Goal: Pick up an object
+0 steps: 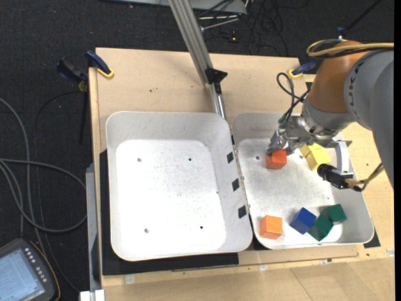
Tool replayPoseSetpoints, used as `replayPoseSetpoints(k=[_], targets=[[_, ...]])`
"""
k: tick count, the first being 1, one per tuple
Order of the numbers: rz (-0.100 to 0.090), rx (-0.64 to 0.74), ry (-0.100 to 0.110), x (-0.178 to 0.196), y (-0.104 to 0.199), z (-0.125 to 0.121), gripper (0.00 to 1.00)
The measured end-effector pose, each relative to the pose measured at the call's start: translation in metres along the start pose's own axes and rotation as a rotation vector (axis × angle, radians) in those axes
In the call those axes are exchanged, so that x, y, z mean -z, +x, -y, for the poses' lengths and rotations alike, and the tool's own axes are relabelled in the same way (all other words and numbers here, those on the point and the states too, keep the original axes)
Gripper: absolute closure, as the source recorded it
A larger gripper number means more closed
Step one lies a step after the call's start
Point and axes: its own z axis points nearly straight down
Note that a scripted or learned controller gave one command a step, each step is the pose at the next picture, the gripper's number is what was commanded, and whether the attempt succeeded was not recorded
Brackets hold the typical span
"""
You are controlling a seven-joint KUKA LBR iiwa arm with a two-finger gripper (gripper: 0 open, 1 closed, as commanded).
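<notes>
Jaws (276, 147) seemingly touching red block (276, 160).

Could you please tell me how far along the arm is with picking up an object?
Done: the gripper has reached the right bin and sits directly over the red-orange block. In hand: closing in on that block, which appears to rest on the bin floor. Left: a confirmed grasp and the lift. The other blocks lie untouched along the bin's near edge.

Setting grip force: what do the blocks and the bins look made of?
Blocks, such as the orange block and blue block: probably painted wood or plastic, from their matte, solid colours and crisp edges. The right bin: likely moulded plastic, white, smooth, with rounded corners.
</notes>
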Motion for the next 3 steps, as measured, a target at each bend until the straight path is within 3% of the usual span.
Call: replayPoseSetpoints(k=[2,3], targets=[[0.001,0.003,-0.005,0.116,-0.003,0.001,1.00],[-0.003,0.008,0.003,0.123,0.049,0.025,1.00]])
